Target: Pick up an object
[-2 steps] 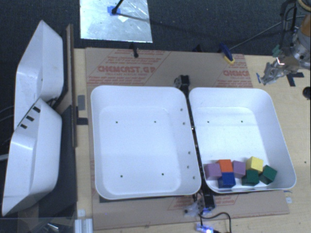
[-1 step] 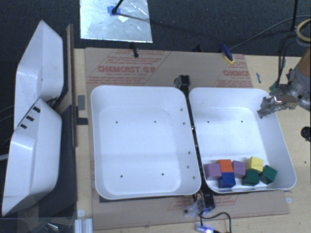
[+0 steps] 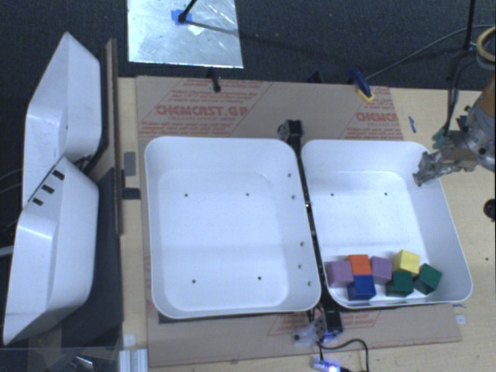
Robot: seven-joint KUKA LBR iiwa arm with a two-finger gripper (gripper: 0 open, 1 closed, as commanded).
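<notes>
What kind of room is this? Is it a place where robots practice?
Probably a robot lab or test bench. A robot arm's claw hangs over two white bins, small colored blocks sit in one corner, and cardboard covers the bench with cables around.

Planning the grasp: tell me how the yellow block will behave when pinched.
The yellow block looks rigid and flat-sided, so it should hold its shape and not roll. It sits among other blocks at the right bin's near edge, so it may jostle them.
</notes>
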